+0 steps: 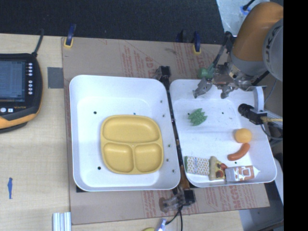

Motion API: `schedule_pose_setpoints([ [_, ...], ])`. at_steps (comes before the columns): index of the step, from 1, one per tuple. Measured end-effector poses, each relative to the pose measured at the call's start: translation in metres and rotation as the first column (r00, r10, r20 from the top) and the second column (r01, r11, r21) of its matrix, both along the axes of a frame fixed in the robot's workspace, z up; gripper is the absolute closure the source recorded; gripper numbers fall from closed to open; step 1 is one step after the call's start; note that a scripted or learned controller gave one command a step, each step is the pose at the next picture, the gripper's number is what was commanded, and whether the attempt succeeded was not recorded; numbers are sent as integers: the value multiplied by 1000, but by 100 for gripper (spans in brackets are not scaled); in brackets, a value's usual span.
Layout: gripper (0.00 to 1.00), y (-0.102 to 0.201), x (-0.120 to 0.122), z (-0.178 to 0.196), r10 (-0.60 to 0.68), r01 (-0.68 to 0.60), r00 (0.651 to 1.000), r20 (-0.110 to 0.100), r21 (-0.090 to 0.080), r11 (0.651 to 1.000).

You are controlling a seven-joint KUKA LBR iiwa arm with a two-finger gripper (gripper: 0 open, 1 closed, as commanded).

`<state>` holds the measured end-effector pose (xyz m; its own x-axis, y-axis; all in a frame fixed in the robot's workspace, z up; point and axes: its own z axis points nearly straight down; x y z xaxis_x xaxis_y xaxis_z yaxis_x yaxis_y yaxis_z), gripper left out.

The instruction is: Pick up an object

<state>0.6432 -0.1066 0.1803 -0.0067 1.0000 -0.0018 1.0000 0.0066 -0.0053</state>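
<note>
- Two shallow white bins sit side by side on a cardboard sheet across the tabletop (33,177), the left bin (84,129) and the right bin (226,129) meeting along a dark centre seam.
- Grey with an orange band, the arm (257,30) reaches in from the far right, its end effector (213,91) poised over the far edge of the right bin with both fingers spread apart and nothing between them.
- One green toy leafy vegetable (197,116) lies on the right bin's floor, just nearer than the open fingers and apart from them.
- Toward the right wall of that bin rest an orange ball-shaped toy (243,135) and, just nearer, a curved toy sausage (238,151).
- Along the near wall of the right bin lie a small patterned packet (197,165), a toy pizza slice (217,170) and a small carton (242,173), lined up left to right.
- A yellow divided plate (131,144) with three compartments fills the middle of the left bin.
- At the far left of the tabletop sits a control pendant (17,93) with a dark screen and orange trim.
- Blue clamps (70,35) grip the cardboard's far edge.
</note>
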Motion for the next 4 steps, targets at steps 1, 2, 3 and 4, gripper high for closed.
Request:
schedule_pose_setpoints([
  [1, 0, 3, -1, -44, 0, 0, 1000, 0, 0, 1000],
  [2, 0, 14, -29, -89, -3, 3, 1000, 0, 1, 1000],
  [3, 100, 13, -29, -78, -1, 1, 1000, 0, -2, 1000],
  [4, 100, 80, -31, 12, -2, 2, 1000, 4, 2, 1000],
])
